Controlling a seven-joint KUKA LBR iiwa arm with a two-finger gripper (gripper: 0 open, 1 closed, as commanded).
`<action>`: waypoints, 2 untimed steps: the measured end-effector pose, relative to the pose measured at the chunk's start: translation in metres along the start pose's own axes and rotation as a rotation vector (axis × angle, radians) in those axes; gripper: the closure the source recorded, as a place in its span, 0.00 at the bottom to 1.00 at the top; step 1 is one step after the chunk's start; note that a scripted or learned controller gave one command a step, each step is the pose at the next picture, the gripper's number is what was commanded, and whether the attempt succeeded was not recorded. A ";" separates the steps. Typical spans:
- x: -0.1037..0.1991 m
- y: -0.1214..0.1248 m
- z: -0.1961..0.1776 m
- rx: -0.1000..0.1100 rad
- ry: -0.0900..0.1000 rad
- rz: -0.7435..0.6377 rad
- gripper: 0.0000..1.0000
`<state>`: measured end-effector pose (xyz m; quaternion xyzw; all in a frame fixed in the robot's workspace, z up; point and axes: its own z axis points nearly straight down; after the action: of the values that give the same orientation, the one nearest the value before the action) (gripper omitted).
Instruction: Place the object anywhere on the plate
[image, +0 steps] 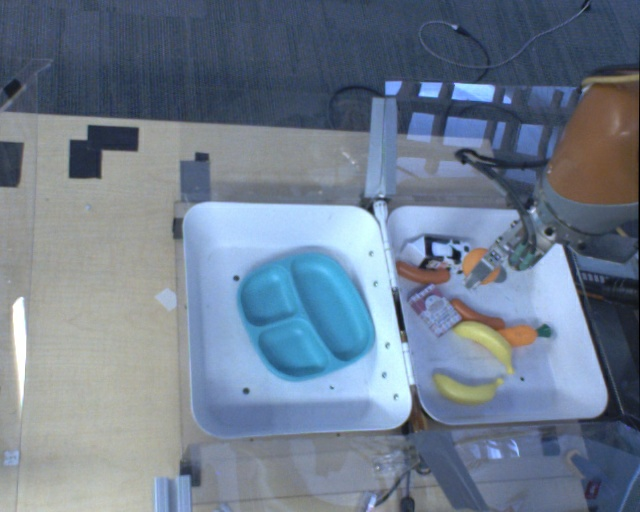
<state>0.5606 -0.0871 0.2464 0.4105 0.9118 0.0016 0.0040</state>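
My hand (492, 264) over the right bin (590, 390), clenched on a small orange piece (474, 262).
At seven o'clock: sausage (423, 271), packet (434, 308), carrot (500, 328), two bananas (470, 387); blue plate (304, 313) at nine.

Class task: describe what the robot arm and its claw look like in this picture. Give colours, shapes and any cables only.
The arm enters from the right as a bulky rounded body, with a broad orange band above a grey collar at the wrist. A thin dark cable loops from its left side. The claw is small, grey and metallic, much slimmer than the arm; its details are too blurred to make out.
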 end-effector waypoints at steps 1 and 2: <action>-0.008 0.035 0.050 0.001 0.002 -0.296 1.00; 0.049 0.108 0.047 -0.003 0.001 -0.635 1.00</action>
<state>0.6097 0.0213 0.2000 0.1054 0.9944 0.0016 0.0046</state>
